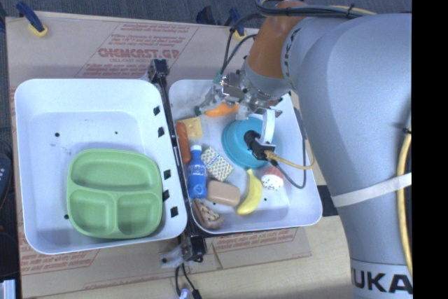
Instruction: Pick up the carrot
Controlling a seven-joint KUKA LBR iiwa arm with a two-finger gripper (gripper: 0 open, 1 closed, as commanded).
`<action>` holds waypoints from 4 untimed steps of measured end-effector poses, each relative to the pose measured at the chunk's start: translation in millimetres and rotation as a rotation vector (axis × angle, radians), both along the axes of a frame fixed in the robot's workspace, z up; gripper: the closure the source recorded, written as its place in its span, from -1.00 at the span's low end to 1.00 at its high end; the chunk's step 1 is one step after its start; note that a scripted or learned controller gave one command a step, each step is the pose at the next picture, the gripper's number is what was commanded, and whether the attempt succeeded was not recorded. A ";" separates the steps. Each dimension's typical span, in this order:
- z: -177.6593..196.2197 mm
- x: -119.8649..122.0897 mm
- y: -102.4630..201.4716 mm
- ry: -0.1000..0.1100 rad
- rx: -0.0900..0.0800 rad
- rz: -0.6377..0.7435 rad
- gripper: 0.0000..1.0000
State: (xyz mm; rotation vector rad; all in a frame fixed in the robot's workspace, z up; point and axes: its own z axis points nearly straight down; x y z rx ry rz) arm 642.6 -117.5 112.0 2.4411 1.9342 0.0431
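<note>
The carrot (221, 109) is a small orange piece lying at the far end of the right bin (302, 201), just left of a blue bowl (241, 142). My gripper (231, 96) hangs directly over the carrot's right end, at or just above it. The wrist hides part of the carrot, and I cannot see whether there is contact between the two. The grey arm with its orange band (269, 45) comes in from the right and covers the bin's far right corner.
The right bin is crowded: a yellow block (190, 127), a red sausage (183, 145), a blue bottle (197, 173), a checkered piece (219, 167), a tan block (224, 192) and a banana (250, 195). A green divided plate (115, 194) lies in the left bin (42, 115).
</note>
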 end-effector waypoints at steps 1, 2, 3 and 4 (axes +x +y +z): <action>-1.5 5.1 1.3 0.002 0.000 -0.057 -1.00; -2.1 -9.4 -9.0 0.002 0.002 -0.125 -1.00; -14.4 10.3 -24.1 0.070 0.015 -0.190 -1.00; -13.1 10.6 -66.5 0.064 0.012 -0.170 -1.00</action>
